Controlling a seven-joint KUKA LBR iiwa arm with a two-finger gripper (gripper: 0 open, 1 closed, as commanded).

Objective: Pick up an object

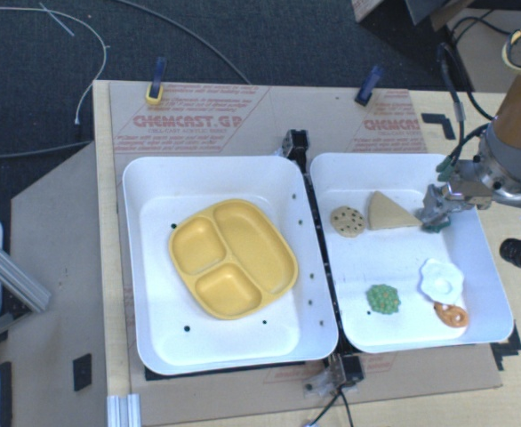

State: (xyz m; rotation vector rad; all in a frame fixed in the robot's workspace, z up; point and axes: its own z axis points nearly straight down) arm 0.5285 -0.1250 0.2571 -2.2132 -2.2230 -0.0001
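Claw: the gripper [436,210] hangs low over the right bin [492,265], near its far right side. I cannot tell how the claw is set.
Closest food: the tan wedge [387,212] lies right beside the claw, on its left, maybe touching it at the tip. Nothing shows in the claw's grip.
Next along: the cookie [347,221] sits just left of the wedge.
Nearer us than the claw: the fried egg [442,281], with the orange pretzel [452,315] just beside it, and the green broccoli [384,299] to the left of the egg.
Other bin: the left bin [154,238] holds a yellow tray [234,258] with three parts, far from the claw.
Step now: I think the claw is going for the wedge, and the pick is not done.
Next move needs: the claw must get around the wedge, close on it, and lift straight up.
Writing: the brown board [198,123] behind the bins reads "CHEMCAST GP" in red, twice.
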